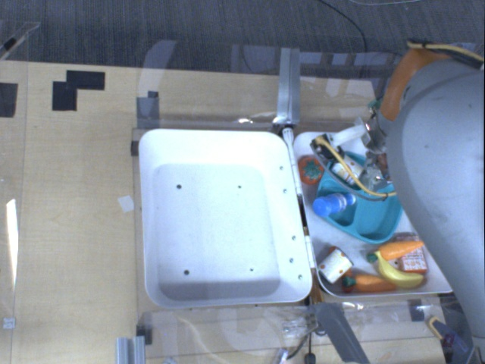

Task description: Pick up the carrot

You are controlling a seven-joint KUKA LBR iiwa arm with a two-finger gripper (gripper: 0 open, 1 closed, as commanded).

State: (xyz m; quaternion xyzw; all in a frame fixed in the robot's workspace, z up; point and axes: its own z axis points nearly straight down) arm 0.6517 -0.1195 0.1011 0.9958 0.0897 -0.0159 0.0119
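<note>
The tool [371,174] is hanging over the right bin [327,277], its state unclear; the carrot [373,283] is lying well below it.

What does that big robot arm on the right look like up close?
The arm is a thick, rounded, smooth grey body with an orange band near its wrist. Beyond it sits a pale metallic claw, with yellow and black cables looping beside it.
</note>
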